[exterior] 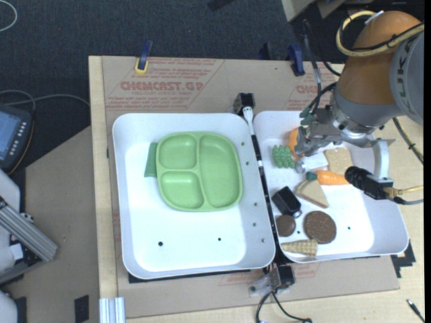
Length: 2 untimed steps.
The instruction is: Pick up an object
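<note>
The pincer point(304, 155) is seen low over the right bin point(384, 237), just beside a green toy point(283, 156); whether it is parted or closed cannot be told. A carrot point(328, 177), 2 brown discs point(320, 226) and a waffle cone point(300, 248) are scattered nearby. A green divided plate point(199, 170) is set in the left bin point(135, 234).

- The two bins point(135, 180) looked like smooth white plastic, faintly glossy.
- The green divided tray point(200, 170) was matt plastic.
- The bench board point(108, 93) looked like brown cardboard — dull, printed in red.
- The arm's orange band point(377, 52) shone.
</note>
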Tool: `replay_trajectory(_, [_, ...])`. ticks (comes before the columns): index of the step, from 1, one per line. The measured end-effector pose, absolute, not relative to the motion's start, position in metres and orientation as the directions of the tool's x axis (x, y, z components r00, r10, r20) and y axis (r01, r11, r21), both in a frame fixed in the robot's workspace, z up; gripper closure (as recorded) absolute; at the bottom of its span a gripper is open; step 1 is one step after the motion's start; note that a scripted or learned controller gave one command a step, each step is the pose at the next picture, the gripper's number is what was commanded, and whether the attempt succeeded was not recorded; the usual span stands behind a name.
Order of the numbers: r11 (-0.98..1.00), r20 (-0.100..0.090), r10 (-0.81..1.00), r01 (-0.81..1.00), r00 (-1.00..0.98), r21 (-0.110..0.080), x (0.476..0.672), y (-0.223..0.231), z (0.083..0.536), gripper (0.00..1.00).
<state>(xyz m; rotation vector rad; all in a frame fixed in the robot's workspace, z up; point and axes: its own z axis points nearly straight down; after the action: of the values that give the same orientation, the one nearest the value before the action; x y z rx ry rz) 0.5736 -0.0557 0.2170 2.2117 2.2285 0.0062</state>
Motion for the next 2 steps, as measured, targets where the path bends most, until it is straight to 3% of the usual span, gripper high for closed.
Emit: replay_trajectory(2, [0.006,0.001,1.0,1.0,-0.006,0.004,0.617,0.042,0.23,1.0])
